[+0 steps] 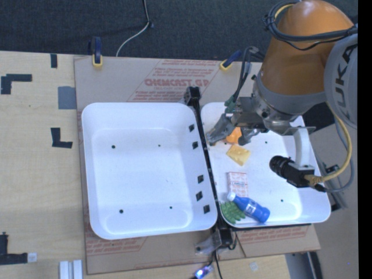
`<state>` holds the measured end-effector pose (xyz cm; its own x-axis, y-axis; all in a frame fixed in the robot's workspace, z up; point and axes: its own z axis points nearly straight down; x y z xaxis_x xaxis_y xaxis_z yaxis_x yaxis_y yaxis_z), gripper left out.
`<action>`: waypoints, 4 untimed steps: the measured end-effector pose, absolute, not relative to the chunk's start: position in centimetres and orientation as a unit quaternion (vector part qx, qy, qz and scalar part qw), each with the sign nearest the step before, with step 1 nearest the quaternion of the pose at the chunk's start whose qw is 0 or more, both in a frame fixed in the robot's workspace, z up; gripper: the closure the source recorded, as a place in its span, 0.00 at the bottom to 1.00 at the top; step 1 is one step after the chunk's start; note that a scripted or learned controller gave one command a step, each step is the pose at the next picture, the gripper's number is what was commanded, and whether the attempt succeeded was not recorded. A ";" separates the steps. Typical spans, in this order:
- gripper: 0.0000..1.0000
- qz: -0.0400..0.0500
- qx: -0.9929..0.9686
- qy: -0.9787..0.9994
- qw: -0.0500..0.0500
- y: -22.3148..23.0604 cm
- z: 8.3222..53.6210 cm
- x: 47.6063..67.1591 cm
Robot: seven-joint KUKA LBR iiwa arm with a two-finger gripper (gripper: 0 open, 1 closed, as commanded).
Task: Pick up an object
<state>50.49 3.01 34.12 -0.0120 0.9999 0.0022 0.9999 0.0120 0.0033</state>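
Over the right bin (314,214), near its upper left corner, the gripper (233,133) hangs with its two dark fingers (220,131) spread apart, and an orange object (233,136) shows in the gap between them, though whether the pads touch it cannot be made out. Just below lies a yellow wedge (238,154), then a small printed packet (237,184), and at the near edge a blue bottle (251,208) rests against a green object (232,212). Beside this, the left bin (99,156) adjoins along a black divider (200,156).
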 end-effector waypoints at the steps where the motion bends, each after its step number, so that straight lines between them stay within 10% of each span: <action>1: 1.00 0.000 0.704 0.711 -0.001 10.1 34.6 48.3; 2: 1.00 0.002 0.712 0.703 0.005 -4.1 42.9 48.4; 3: 1.00 0.004 0.706 0.708 0.005 -3.7 54.2 48.4; 4: 1.00 0.000 0.705 0.710 -0.001 1.6 53.4 48.4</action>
<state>48.39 1.57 53.44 -0.0068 1.0000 0.0005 1.0000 0.0068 -0.0011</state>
